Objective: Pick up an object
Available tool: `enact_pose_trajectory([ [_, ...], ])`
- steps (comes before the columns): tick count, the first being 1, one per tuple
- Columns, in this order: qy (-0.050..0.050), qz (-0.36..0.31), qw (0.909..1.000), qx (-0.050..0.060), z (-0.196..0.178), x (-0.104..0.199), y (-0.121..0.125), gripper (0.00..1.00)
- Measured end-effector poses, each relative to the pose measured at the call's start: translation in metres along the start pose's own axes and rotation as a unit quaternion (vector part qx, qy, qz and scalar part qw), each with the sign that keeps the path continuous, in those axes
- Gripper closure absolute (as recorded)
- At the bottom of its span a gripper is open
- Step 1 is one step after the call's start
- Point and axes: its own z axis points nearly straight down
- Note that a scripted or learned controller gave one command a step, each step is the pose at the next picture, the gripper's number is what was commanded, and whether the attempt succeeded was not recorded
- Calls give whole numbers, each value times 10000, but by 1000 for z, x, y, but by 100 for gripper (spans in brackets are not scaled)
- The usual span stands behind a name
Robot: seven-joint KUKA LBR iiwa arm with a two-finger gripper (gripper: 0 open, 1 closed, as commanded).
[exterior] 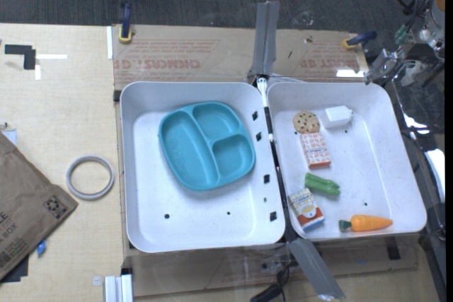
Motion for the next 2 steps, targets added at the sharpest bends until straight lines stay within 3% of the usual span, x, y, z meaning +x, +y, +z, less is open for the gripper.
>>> enact_pose_trajectory([
  [1,2,-518,9987,1,109,33,2,0],
  [2,-4,-599,9982,-22,163,80,-3,0],
])
